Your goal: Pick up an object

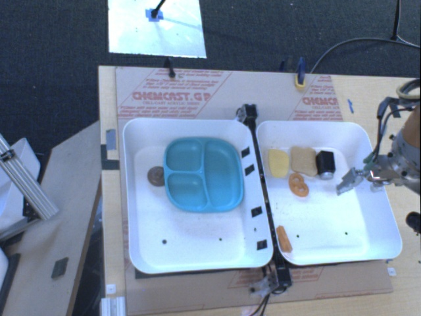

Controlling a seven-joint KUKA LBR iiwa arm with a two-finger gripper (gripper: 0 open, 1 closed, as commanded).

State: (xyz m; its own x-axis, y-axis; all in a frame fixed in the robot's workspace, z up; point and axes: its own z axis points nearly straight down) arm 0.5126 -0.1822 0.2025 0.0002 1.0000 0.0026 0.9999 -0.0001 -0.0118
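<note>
Tool [348,182] grip state unreadable (blurred), over right bin [378,232]; glossy black block [325,163] nearby.

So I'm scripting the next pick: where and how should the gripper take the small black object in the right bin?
Probably across the black object's short width, coming straight down. Its left side sits against the tan piece, so a side approach looks crowded. The gripper is just lower right of it.
</note>
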